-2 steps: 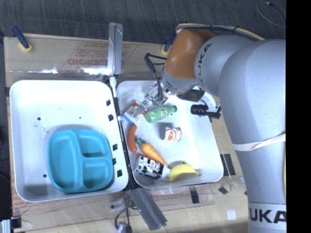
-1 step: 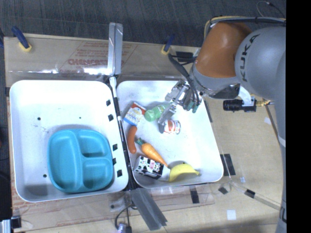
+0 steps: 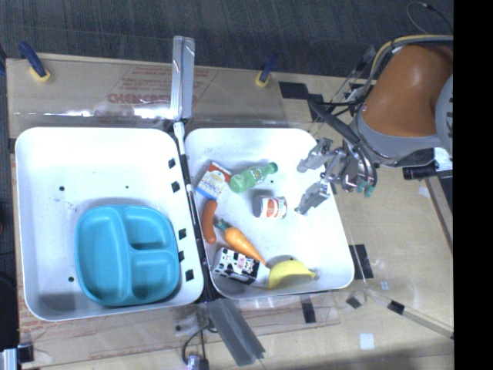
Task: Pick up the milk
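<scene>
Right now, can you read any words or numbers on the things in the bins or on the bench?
None can be read.
Red print on the plastic sheet: too blurred.
Milk carton label: too small.
Can label: too small.
Black-and-white box: pattern, nothing legible.

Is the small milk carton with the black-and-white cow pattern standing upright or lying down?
Lying down. The small cow-patterned milk carton rests flat on its side on the right white bin's floor, beside the orange carrot.

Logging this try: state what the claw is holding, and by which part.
Nothing. The open claw hangs over the right white bin's right side, nothing between its fingers; the small milk carton lies apart, untouched.
</scene>
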